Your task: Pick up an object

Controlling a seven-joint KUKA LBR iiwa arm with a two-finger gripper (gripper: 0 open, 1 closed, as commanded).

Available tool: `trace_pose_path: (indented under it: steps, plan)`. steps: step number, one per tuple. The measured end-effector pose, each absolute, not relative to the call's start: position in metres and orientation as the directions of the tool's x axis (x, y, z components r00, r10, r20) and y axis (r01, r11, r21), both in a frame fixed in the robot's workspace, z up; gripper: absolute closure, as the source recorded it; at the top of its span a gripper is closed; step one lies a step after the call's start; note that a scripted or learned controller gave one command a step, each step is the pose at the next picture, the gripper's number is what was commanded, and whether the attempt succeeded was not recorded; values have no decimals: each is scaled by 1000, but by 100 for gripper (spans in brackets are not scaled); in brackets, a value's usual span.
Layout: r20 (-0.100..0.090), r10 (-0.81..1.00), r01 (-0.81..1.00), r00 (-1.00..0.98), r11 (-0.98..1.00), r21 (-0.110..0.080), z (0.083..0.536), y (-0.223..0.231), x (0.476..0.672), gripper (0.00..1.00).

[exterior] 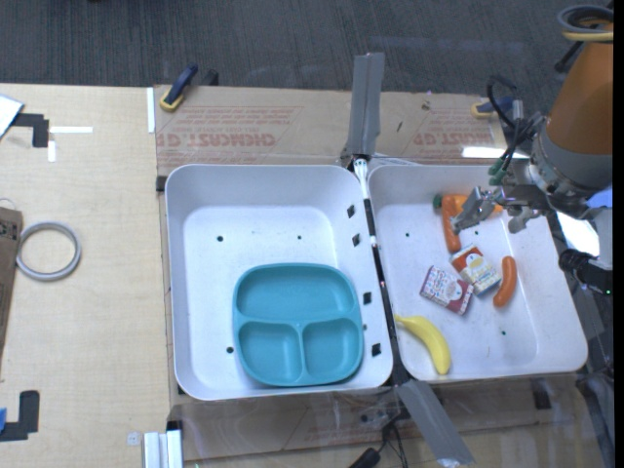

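Camera view, looking down at a slant on the bench. My arm (583,96), grey with its orange band, enters from the right and ends above the far part of the right bin (546,359). My gripper (495,209) hangs there with its two fingers spread apart and nothing between them; one fingertip (475,208) sits just beside an orange carrot (449,224), which lies near the bin's far left (whether the finger touches it I cannot tell).

Contents of the right bin: the carrot; toward the middle a small red-and-white carton (478,267) touching a second, darker red packet (447,289); just right of these a red-orange sausage (504,281), lying apart from the carton by a narrow gap; and at the near left corner a yellow banana (427,339), well apart from my gripper.

Contents of the left bin (195,222): a teal divided plate (297,324) with three compartments, resting in the near half.

Surroundings: a sheet of brown cardboard (263,125) lies beyond both bins, with a blue-and-yellow clamp (179,86) at its far left edge. On the pale wooden bench (88,339) to the left, a roll of tape (47,251) lies flat, well apart from the bins.
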State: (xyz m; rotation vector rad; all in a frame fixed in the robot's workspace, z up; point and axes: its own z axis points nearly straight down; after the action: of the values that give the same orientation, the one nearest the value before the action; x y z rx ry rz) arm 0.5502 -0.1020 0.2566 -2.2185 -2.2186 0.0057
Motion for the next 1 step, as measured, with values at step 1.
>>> trace_pose_path:
  steps: [1]
  plan:
    - [0, 995, 995, 100, -100, -1, 97, -171, 549, 0]
